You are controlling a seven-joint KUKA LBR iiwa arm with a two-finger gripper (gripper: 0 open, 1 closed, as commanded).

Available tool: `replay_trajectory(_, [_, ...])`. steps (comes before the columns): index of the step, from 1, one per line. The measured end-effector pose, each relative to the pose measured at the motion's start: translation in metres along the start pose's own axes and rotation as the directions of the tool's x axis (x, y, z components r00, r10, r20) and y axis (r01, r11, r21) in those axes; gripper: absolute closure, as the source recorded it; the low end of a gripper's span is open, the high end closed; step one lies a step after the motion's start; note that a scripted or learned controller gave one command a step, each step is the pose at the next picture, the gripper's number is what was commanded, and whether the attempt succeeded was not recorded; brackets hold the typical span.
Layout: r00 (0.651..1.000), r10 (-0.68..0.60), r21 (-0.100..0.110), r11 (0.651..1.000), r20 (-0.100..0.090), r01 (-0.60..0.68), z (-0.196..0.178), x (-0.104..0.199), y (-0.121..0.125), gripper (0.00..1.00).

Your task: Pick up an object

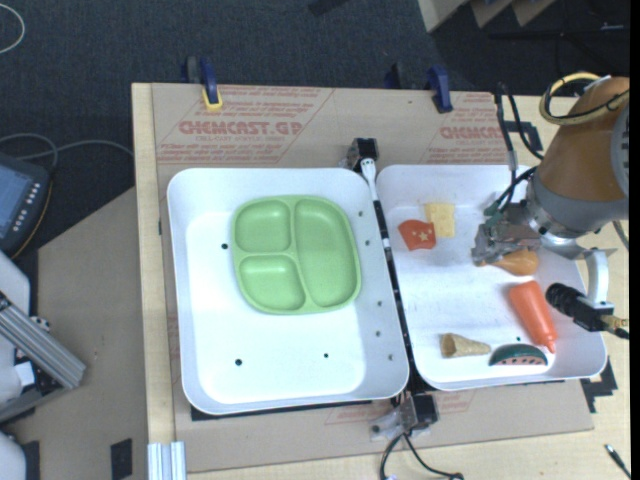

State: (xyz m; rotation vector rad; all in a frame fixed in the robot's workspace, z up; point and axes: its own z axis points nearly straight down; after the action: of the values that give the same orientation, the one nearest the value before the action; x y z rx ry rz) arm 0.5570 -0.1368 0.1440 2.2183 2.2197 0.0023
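Observation:
My gripper (pixel 497 250) hangs low over the right bin (pixel 440 318), near its right side. Directly under and beside it lies a tan bread-like piece (pixel 520 262); whether the piece sits between the fingers is hidden by the wrist. An orange carrot (pixel 532 313) lies just below it. A red piece (pixel 418 234) and a pale yellow block (pixel 440 218) lie to the gripper's left. A tan wedge (pixel 465 345) and a watermelon slice (pixel 520 356) rest near the bin's front edge.
The left bin (pixel 200 338) holds a green plate (pixel 297 254) with three compartments. A black divider runs between the two bins. The arm's grey and orange body covers the right bin's far right corner.

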Motion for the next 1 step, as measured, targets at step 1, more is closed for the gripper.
replay_trajectory(1, [1.0, 0.0, 0.0, 1.0, 0.0, 0.0, -0.0414, 0.0004, 0.002, 1.0])
